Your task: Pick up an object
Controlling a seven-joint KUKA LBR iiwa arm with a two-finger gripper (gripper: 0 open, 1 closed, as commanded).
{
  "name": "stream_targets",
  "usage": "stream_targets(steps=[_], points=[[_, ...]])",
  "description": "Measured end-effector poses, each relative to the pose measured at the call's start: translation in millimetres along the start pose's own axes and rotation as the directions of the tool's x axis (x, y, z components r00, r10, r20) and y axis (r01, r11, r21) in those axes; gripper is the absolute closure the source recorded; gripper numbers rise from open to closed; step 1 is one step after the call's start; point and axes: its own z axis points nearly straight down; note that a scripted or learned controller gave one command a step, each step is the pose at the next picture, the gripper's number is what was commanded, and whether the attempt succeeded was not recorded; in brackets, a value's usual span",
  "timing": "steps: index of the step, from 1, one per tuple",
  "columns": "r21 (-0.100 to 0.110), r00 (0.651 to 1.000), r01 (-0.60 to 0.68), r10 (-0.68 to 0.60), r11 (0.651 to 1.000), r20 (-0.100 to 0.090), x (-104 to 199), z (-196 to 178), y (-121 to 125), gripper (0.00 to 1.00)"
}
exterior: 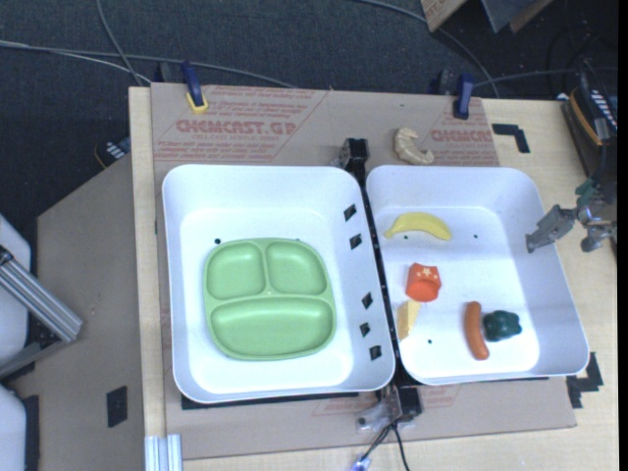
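The right bin [549, 292] holds the pickable toys. A yellow banana [419, 227] lies in its upper left part, its long axis running left to right with the ends curving down toward the near side. Below it sits a small red-orange pepper-like toy [424, 282], and just beside the bin's left wall a pale yellow wedge [404, 317] points toward the near edge. A sausage [475, 330] lies with its long axis nearly up and down the view, tilted slightly, touching a dark green broccoli-like piece [503, 326] on its right. The left bin [186, 263] carries a green three-compartment plate [269, 297]. On the worktop [147, 263] beyond the bins rests a beige crumpled object [413, 146]. The end effector [561, 226] hangs at the right bin's right rim, touching no toy; whether it is spread or pressed together cannot be told.
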Motion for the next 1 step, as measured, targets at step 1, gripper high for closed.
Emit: stream_targets(steps=[1], points=[[-0.012,1.000,0.004,-0.004,1.000,0.003,0.7,-6.2,2.4,0.00]])
